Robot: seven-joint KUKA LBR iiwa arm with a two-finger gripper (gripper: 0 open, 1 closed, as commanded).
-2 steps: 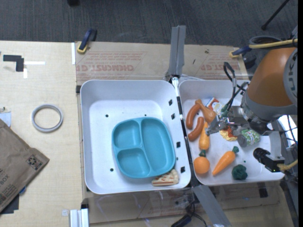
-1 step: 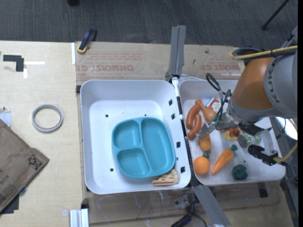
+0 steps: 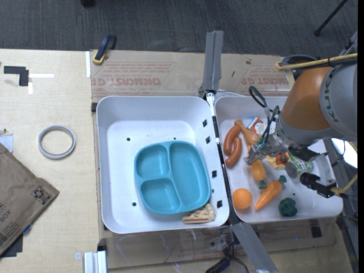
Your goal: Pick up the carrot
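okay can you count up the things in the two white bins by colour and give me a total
Judging only what can be made out:
Orange: 3, the carrot, a round orange, and a small piece under the claw
Reddish orange: 1, a sausage pair
Blue: 1, a divided plate
Green: 1, a broccoli
Tan: 1, a sandwich slice
Total: 7, not counting the clutter behind the claw

1. Bright, even overhead light; colours read clearly.
2. The white bins (image 3: 108,152) are near overexposed, with faint soft shadows along their inner walls.
3. A glare patch shows at the right bin's far edge.
4. Focus is fairly sharp throughout; the dark floor (image 3: 170,10) is dim and grainy.
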